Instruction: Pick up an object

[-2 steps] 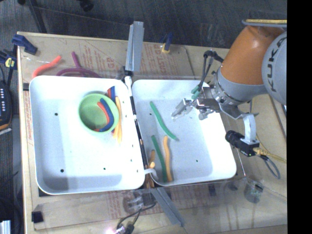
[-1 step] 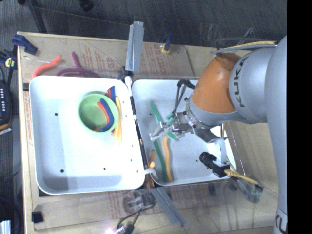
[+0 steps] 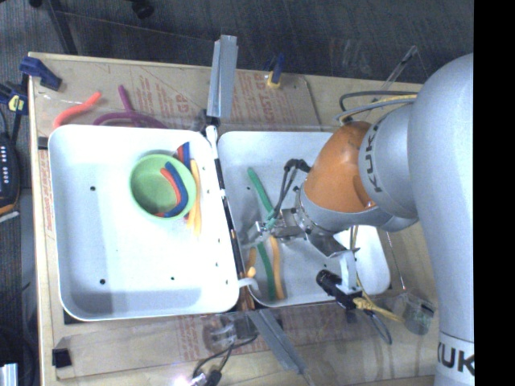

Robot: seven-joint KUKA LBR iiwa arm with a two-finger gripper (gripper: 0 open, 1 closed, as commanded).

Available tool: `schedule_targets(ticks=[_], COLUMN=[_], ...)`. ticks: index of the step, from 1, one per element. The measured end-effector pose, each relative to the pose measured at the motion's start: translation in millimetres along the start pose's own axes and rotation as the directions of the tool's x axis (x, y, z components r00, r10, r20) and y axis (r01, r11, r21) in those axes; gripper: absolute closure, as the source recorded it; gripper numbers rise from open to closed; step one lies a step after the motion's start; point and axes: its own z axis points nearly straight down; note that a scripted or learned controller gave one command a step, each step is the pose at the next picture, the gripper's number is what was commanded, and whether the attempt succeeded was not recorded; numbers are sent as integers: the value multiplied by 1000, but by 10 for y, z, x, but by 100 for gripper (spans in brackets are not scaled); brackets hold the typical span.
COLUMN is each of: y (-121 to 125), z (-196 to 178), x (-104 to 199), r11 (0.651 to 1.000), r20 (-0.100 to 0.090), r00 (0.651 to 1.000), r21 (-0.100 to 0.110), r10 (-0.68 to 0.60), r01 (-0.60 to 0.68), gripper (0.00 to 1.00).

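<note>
I see my claw [image 3: 261, 233] low in the right bin [image 3: 322, 147], by its left wall — I cannot tell how it stands. Just under it lie an orange stick [image 3: 276, 268] and a green stick [image 3: 259, 190], close together near the wall. In the left bin [image 3: 88, 240] sits a green bowl [image 3: 157, 185] with colored sticks — well apart from the arm [image 3: 402, 167].

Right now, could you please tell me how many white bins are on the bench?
2. One white bin sits on the left, holding a green bowl. The other white bin sits beside it on the right, partly covered by the arm.
</note>
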Motion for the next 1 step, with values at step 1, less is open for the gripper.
schedule_targets(ticks=[1], y=[12], z=[-118], x=[-25], r11=[1000], r20=[6], r00=[1000], r21=[-4], r10=[-3], r01=[3], gripper=[100])
